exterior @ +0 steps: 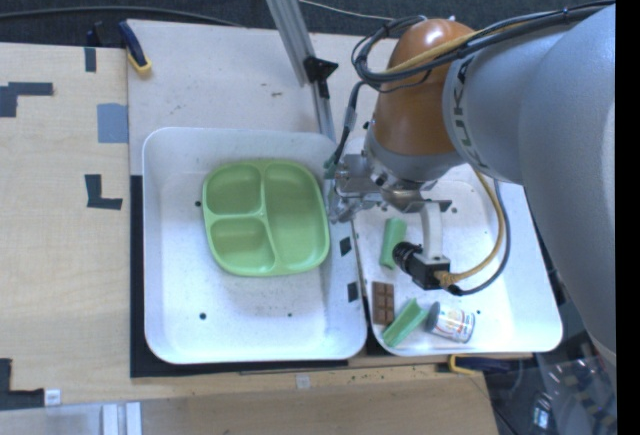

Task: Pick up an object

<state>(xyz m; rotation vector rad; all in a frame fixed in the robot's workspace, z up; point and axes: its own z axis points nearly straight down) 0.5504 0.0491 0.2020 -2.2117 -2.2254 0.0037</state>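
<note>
Two shallow white plastic bins sit side by side on the bench. The left bin (170,323) holds one thing: a pale green plastic plate with three compartments (266,217), lying flat toward the bin's 3 o'clock side, its right rim close to the wall shared with the right bin (530,313).

The grey arm with its orange band (425,88) comes in from 3 o'clock and covers the upper part of the right bin. The gripper (350,191) hangs over the divide between the two bins, just at the plate's 3 o'clock edge. Whether its jaws are wide or narrow cannot be told from here, and nothing is seen between them.

Four loose things lie in the right bin's lower half:
- one small green rounded stick (393,242), upright in view
- one brown chocolate-like bar (384,300) at the stick's 6 o'clock
- one flat green wedge-shaped block (404,322), tilted
- one small white can with a red label (452,324), on its side, just at the block's 3 o'clock
</note>
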